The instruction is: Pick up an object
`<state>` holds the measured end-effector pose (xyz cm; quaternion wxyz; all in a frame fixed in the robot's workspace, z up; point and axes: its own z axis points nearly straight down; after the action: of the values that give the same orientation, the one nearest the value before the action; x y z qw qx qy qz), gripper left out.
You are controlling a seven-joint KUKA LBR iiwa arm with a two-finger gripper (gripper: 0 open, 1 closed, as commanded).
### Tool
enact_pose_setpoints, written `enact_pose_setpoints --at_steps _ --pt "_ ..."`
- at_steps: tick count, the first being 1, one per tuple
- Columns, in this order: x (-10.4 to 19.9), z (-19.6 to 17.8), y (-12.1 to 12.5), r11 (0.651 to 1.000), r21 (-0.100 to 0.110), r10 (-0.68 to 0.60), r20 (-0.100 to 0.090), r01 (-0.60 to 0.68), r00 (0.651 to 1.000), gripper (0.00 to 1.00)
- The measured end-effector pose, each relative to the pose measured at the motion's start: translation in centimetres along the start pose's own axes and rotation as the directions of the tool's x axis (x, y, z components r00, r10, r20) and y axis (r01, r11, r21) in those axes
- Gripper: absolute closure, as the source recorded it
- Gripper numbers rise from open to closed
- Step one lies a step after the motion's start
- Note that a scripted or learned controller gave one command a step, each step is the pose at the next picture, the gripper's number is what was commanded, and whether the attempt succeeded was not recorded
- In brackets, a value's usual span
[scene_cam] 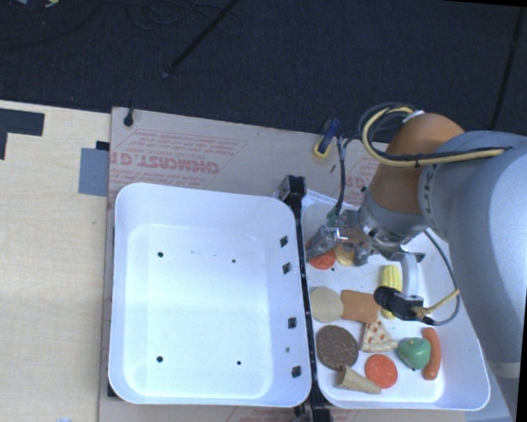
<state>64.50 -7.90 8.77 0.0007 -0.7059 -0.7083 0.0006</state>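
Cardboard sheet (194, 157) printed "CHEMCREST"; jaws (334, 245) over right bin (464, 387), opening impossible to tell.

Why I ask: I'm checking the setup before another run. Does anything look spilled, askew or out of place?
Nothing stands out. The toy foods, such as the brown patty, pizza slice and green pepper, all lie inside the right bin. The hand works at that bin's far end.
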Motion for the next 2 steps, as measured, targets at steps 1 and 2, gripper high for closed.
enact_pose_setpoints --at_steps 1,2 --pt "-0.2 -1.1 -0.1 1.000 0.001 0.002 0.000 -0.002 1.000 1.00" --pt "-0.2 -2.6 -0.2 1.000 0.000 0.003 -0.001 -0.003 1.000 1.00"
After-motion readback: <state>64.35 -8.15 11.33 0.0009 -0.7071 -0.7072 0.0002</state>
